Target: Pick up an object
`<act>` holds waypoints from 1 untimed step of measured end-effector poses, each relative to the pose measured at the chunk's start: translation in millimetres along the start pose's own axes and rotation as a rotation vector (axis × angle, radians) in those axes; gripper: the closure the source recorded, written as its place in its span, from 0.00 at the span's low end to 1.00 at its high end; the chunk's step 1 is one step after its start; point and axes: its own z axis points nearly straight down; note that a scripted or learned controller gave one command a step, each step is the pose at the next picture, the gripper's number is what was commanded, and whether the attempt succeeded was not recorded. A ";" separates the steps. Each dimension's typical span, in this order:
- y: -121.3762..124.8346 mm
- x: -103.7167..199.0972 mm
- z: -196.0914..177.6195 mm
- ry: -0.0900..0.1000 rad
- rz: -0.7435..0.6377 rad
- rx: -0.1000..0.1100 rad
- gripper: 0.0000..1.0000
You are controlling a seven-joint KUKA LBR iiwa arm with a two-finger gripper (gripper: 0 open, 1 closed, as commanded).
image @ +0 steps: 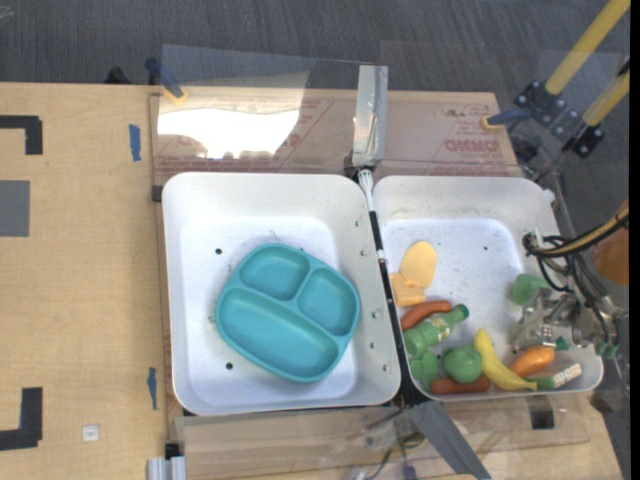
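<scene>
A wooden surface [80,298] is carrying two shallow white bins side by side. The left bin [178,268] is holding a teal divided plate [288,313], which is lying flat with its three compartments facing up, slightly toward the bin's near right corner. The right bin [455,196] is sitting against it, their rims touching along a dark seam. Behind both bins a clear plastic sheet [250,118] is lying and catching a bright glare, with a silvery strip [370,113] standing at its right edge. Blue tape [134,141] is sticking to the surface near the sheet. Black corner marks [25,135] are showing at the far left. Grey carpet [300,18] is spreading beyond, and yellow poles [600,23] are slanting at the upper right.
</scene>
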 end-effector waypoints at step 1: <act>77.3 -0.2 -1.1 -0.004 -0.380 -0.002 1.00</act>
